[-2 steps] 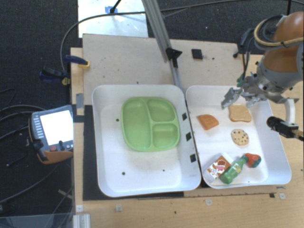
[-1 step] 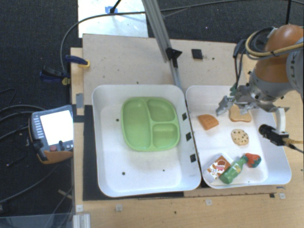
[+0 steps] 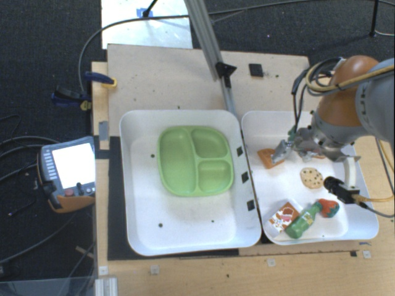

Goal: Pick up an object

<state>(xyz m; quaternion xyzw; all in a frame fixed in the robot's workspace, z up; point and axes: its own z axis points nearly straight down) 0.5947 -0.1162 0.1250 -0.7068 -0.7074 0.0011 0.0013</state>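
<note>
The gripper (image 3: 282, 152) hangs low in the right bin (image 3: 259, 123), near that bin's left side, its tip just beside the orange wedge (image 3: 266, 158), perhaps touching it; whether the wedge sits between the fingers, and whether they stand apart or together, cannot be told from this angle. The arm (image 3: 345, 103) comes in from the right, its orange band bulging above the wrist, with cables looping over it. In the same bin, to the right of the wedge and a little nearer the front, lies a cookie (image 3: 311, 177). Further forward, near the front wall, a green bottle (image 3: 302, 222) lies on its side, with a red-and-green vegetable (image 3: 329, 207) just beside its upper end and a small printed packet (image 3: 282, 217) just beside its lower end on the left. The left bin (image 3: 139, 227) touches the right one along their shared edge and holds a green divided plate (image 3: 195, 160) with three compartments, set toward the back. Both bins rest on a wooden bench (image 3: 160, 73). Off the bench to the left, a pendant (image 3: 69, 172) with a lit screen lies on the dark floor among cables.
</note>
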